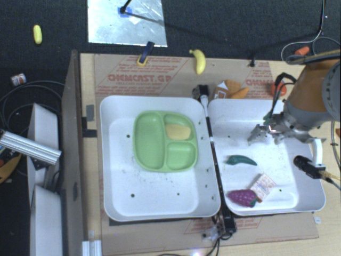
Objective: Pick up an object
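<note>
The arm (314, 97) reaches in from the right over the right bin (309, 199). The gripper (262, 134) hangs above the far part of that bin, its fingers spread apart with nothing between them.

Step in hand, as judged: approach. No object is yet gripped.

Candidate objects, all in the right bin:
- Pepper (241, 160), dark green, near the bin's middle, just near-left of the gripper. Its long axis runs almost left to right; the tapered tip points right and slightly near.
- Grapes (242, 197), purple, at the near edge. The long axis runs left to right.
- Packet (262, 186), pale, just right of the grapes and touching or nearly touching them. Its long axis is tilted, running from near-left to far-right.

The left bin (120, 196) holds a green tray (152, 143) with a yellow item (179, 132) in its far-right compartment.

Next move, as judged: the pepper is closest. The gripper should shift near and left until centred over it, turn so the fingers straddle its short width, across the long axis, then descend and close. Risk: the rounded pepper may roll or slip out.
</note>
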`<state>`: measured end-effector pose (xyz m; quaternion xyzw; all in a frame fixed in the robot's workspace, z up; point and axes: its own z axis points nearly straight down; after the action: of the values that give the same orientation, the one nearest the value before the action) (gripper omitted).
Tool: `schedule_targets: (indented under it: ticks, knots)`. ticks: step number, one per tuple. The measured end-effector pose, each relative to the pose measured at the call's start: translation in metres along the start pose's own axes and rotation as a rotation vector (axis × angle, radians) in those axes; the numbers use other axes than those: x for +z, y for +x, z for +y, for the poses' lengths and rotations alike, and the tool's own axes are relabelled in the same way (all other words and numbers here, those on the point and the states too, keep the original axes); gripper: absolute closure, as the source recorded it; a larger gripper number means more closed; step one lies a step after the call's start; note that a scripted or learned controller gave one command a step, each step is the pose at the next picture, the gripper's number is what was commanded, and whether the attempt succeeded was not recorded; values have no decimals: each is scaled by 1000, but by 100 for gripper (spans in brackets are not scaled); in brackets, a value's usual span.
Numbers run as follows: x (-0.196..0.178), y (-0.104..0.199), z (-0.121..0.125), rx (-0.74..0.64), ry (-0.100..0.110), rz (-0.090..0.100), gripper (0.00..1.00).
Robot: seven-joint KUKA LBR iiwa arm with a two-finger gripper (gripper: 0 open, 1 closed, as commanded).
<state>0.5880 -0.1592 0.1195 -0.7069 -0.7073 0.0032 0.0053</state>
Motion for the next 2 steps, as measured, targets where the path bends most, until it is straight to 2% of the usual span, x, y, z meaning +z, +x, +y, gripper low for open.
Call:
schedule_targets:
  ticks: [1,2]
  knots:
    - [10,64,-10,-9,-11,1,0]
    - [37,32,-43,3,-10,-3,0]
